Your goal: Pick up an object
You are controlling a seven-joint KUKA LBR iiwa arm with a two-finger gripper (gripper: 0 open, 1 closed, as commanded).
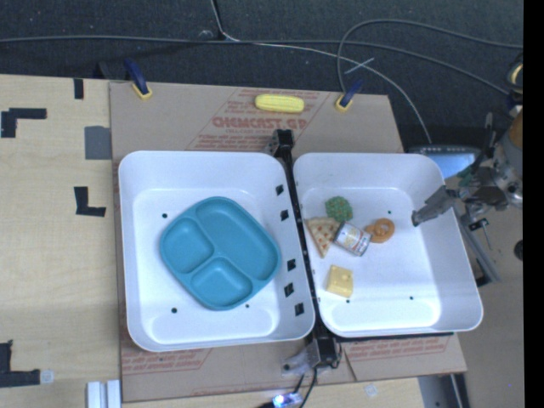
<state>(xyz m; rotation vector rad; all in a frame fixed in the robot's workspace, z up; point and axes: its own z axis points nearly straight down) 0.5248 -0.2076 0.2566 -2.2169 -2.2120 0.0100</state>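
At the right bin's right rim: gripper (422, 217), finger state impossible to tell, nothing visibly held
Right bin (425, 308): green broccoli-like piece (338, 208), waffle wedge (321, 234), small can (352, 240), pretzel (381, 230), cheese block (340, 280), clustered left of centre
Left bin (136, 228): blue divided plate (219, 252)
Behind the bins: yellow corn-like item (279, 104) on cardboard
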